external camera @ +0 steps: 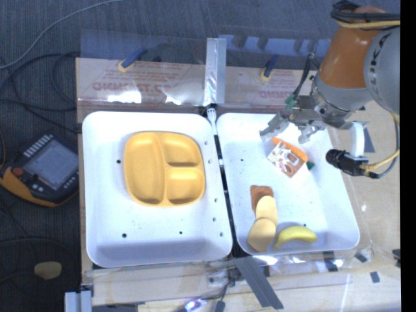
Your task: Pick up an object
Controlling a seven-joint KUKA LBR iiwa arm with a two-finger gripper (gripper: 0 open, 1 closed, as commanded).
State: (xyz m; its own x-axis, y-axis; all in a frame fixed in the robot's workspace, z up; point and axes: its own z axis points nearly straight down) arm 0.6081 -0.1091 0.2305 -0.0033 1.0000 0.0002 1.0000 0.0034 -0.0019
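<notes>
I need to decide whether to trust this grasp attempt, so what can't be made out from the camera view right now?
- Gripper: too small and blurred at this slant to judge how its jaws stand, or whether it touches the small carton.
- Small carton: its print is too small to read.
- Arm: cut off by the right edge.
- Brown block: partly hidden by the tan pieces in front.

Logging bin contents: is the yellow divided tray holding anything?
Empty. The yellow tray in the left bin shows bare compartments.
</notes>
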